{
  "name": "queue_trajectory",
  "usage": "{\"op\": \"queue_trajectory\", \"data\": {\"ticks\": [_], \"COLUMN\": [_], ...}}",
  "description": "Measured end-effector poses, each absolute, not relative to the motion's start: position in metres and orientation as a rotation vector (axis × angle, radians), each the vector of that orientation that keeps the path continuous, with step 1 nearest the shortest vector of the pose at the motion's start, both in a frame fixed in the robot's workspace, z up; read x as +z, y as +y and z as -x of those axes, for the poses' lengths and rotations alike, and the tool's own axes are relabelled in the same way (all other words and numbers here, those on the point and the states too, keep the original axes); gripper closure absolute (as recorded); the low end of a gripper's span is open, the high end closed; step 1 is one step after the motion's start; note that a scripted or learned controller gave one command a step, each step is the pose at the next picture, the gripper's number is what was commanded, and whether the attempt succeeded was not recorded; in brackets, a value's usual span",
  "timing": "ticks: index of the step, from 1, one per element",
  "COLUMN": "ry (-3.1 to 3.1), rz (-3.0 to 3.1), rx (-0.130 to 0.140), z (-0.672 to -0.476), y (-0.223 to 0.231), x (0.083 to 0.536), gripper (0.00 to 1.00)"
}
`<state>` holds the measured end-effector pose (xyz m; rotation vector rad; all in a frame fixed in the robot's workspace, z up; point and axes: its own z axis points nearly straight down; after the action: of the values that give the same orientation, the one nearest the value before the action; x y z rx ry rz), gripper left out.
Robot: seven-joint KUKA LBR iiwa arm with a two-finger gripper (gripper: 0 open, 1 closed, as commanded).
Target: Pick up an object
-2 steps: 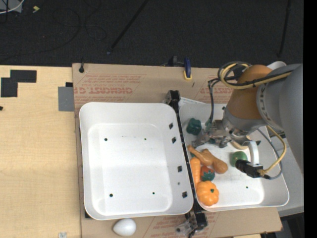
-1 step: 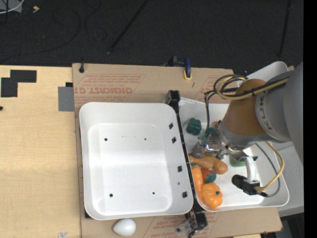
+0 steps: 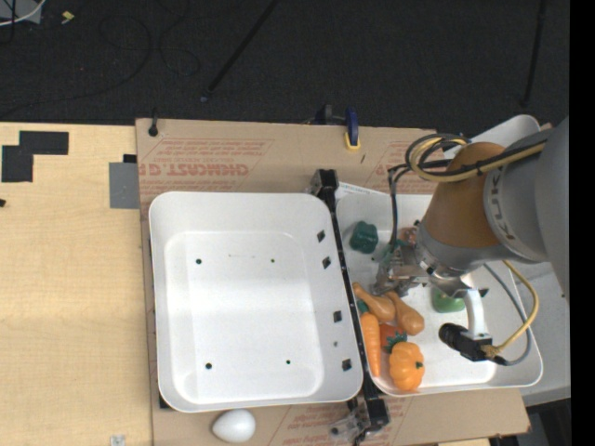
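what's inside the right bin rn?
Right bin: teal piece up top, tan squash-like piece, carrot and small orange pumpkin along its left side. The arm covers the middle; a green item shows partly beneath it.

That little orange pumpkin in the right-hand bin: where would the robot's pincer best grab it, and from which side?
Probably from straight above, closing across the round body of the orange pumpkin just below its green stem. It sits stem-up near the bin's near rim, with the carrot close on its left. So the fingers would likely fit better front-to-back than left-to-right. The pincer is now farther back in the bin.
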<state>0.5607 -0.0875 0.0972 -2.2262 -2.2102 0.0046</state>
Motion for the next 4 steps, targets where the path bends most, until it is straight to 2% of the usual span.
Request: {"op": "queue_trajectory", "data": {"ticks": [1,2,3,4], "ry": [-2.235,-2.224,-2.218,-2.218], "rz": [2.217,2.218,2.221,2.215], "rx": [-0.012,-0.002,0.005,0.009], "z": [-0.634,-0.608,-0.605,-0.568], "y": [-0.016,0.004,-0.01,0.013], "x": [0.194,0.232,0.23,0.201], "gripper": [1.0,1.0,1.0,1.0]}}
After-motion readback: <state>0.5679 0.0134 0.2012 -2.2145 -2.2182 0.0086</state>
